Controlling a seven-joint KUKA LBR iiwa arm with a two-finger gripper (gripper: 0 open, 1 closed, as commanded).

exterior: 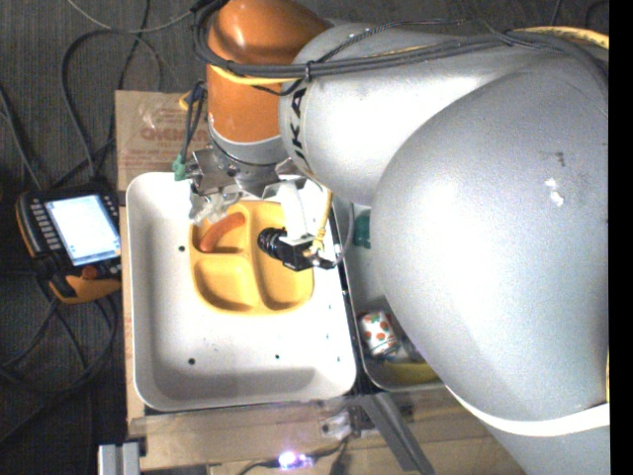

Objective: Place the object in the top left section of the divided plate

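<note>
At far left, locate a handheld pendant with a lit screen, lying on the dark floor among loose cables and just beside the desk, of which a brown corner with red print shows above the bins. Moving right, find the left white bin, carrying a yellow divided plate in its upper middle area. In the top left section of that plate, note an orange curved object lying against the compartment floor and close to the raised divider. Directly over the upper edge of the same section, observe the gripper, hanging below the orange band of the arm and overlapping the plate rim. Cannot make out from this angle whether the gripper is released, clenched or grasping the object, nor whether it touches the object. Just right of the object, above the plate centre, note a black fitting with a yellow cable, mounted on the wrist. Further right, past the bin wall, see the right bin, largely covered by the grey arm body. Inside it, identify a small red-and-white patterned item beside something yellow, and higher up a green piece near the dividing wall.
</note>
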